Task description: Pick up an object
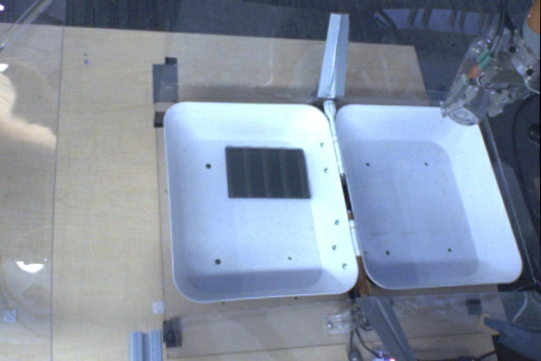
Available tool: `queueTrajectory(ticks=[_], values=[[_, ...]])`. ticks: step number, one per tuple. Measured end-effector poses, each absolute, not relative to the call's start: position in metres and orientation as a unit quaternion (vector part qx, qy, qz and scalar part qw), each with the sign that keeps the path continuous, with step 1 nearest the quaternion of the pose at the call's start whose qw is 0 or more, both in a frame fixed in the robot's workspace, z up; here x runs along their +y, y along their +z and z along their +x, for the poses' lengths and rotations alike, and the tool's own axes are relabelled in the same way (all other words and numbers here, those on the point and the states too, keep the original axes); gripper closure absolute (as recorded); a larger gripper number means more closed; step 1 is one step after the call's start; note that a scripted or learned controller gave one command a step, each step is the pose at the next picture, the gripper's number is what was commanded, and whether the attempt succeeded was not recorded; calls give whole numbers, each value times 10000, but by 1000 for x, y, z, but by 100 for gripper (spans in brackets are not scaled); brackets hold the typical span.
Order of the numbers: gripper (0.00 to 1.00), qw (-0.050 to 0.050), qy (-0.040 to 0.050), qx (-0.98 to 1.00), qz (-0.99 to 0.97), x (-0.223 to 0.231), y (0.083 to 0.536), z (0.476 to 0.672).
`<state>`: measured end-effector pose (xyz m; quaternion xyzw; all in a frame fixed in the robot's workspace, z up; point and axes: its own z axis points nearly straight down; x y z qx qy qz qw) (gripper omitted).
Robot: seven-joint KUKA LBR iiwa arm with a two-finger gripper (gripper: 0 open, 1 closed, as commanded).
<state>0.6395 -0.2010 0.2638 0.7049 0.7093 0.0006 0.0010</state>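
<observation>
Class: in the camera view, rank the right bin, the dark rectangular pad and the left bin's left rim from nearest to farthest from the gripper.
From the gripper, at upper right:
1. right bin, just beneath its corner.
2. dark rectangular pad, lying in the left bin.
3. left rim, far side.

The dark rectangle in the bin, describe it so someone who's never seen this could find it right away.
Two white bins sit side by side on the bench; take the left bin. The dark rectangle lies flat on its floor, toward the far side. It is ridged, grey-black, and far larger than the small dots around it.
</observation>
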Motion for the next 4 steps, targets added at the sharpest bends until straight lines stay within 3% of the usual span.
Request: queueTrajectory(ticks=[1,2,3,4], values=[[0,1,-1,5614,8275,-204,176,629],[0,-46,-73,6170,7869,-199,94,659],[0,-41,-153,7241,6895,-206,93,659],[0,-75,-106,8525,5226,-214,93,662]])
